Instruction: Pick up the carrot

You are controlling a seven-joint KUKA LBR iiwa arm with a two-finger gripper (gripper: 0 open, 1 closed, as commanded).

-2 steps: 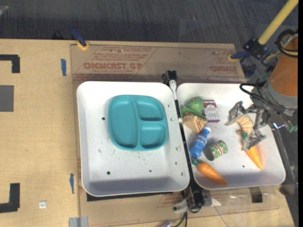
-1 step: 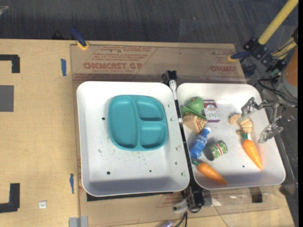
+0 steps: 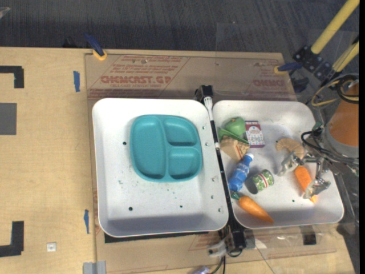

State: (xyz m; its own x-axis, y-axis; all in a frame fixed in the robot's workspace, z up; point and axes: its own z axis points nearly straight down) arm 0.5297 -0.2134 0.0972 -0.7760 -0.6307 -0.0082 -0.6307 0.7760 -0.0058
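Note:
The carrot [image 3: 255, 208], orange with a small green top, lies near the front edge of the right bin [image 3: 328, 210], pointing toward the front right. My gripper [image 3: 303, 174] is lowered into the right side of that bin, well to the right of the carrot and apart from it. It is open, with one metal finger on each side of a short orange piece [image 3: 302, 178] lying on the bin floor. The fingers [image 3: 287, 165] stand wider than that piece.
A teal divided plate [image 3: 166, 147] sits in the left bin [image 3: 114, 204]. The right bin also holds a blue bottle [image 3: 240, 173], a small green can [image 3: 262, 181], a green toy [image 3: 233, 128], a small box [image 3: 254, 133] and tan pieces [image 3: 290, 146].

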